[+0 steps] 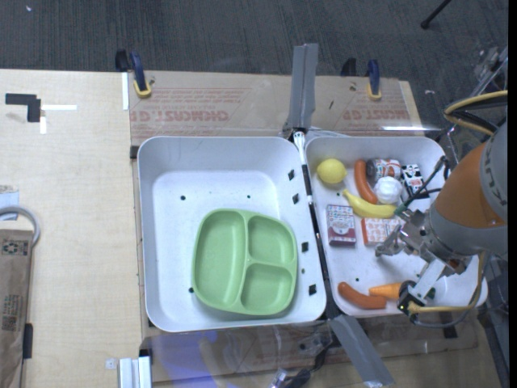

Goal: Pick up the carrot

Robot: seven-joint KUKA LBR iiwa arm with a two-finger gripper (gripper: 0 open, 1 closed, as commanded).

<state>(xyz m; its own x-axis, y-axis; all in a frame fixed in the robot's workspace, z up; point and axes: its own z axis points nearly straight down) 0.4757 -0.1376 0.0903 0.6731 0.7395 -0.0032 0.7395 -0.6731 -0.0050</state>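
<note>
The carrot point(387, 290), a short bright orange piece, lies near the front edge of the right bin point(323, 253). Its left end touches a red-orange sausage point(360, 297). My gripper point(394, 246) hangs over the right half of that bin, a little behind the carrot and apart from it. The grey arm with its orange band comes in from the right and covers the bin's right edge. Nothing shows in the gripper's grasp.
Further back in the right bin lie a lemon point(330, 170), a banana point(370, 205), a second orange-red sausage point(364, 179), a white ball point(388, 189) and two small red boxes point(342, 225). A green divided plate point(245, 261) sits in the left bin point(161, 217).
</note>
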